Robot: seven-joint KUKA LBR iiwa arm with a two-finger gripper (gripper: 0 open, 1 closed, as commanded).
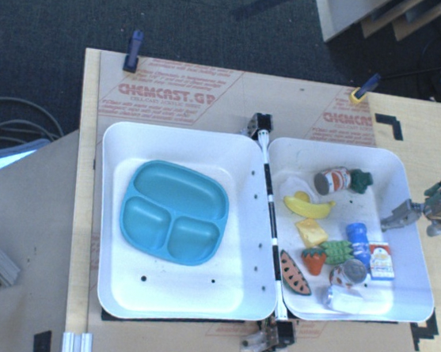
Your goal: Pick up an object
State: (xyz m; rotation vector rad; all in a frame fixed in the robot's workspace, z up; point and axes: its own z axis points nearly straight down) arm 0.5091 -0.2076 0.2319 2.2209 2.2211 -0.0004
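At right bin [408, 183] rim, jaws [416, 217] spread apart, gripping nothing, toys crowded nearby, left bin [114, 198] roomy.

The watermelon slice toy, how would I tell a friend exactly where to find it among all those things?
Start at the right white bin, the one crowded with toy food, beside the bin holding the blue divided plate. Look along its left wall, toward the near corner: the watermelon slice lies there, just below the strawberry. It is the only flat red wedge with black seeds and a green rind edge.
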